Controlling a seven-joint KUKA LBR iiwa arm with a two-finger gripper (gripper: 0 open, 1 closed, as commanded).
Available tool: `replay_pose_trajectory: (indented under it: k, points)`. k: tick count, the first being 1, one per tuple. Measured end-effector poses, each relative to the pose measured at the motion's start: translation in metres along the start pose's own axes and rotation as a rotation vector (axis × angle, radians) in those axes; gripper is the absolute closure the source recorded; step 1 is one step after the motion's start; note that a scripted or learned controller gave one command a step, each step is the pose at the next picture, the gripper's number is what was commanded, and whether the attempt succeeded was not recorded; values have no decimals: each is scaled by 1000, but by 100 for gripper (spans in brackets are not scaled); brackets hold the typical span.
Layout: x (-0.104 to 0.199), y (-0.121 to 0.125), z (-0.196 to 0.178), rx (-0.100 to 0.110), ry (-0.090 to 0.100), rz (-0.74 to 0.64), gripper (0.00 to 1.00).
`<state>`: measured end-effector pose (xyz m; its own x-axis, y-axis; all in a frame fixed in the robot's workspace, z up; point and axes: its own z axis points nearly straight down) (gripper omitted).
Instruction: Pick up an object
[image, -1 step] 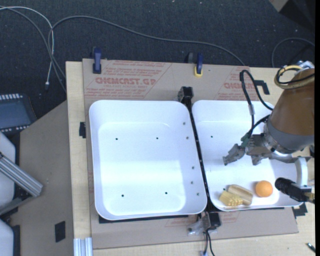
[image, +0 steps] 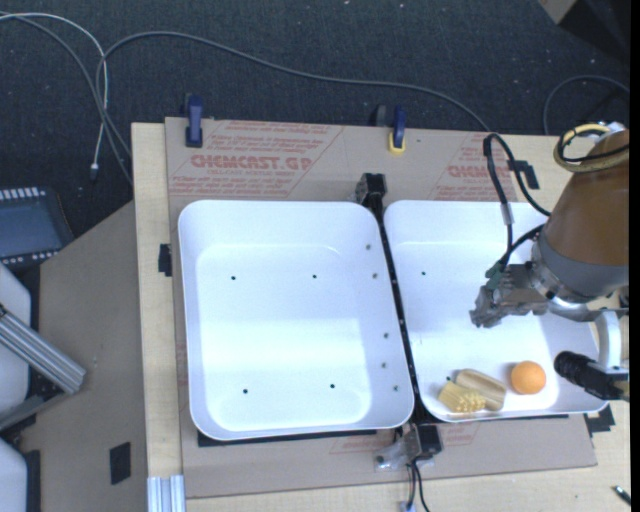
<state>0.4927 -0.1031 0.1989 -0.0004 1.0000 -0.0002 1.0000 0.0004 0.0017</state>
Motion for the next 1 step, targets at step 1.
replay_pose_trajectory:
  k: [1]
  points:
    - [-13, 15, -24, -1, -1, 1, 100]
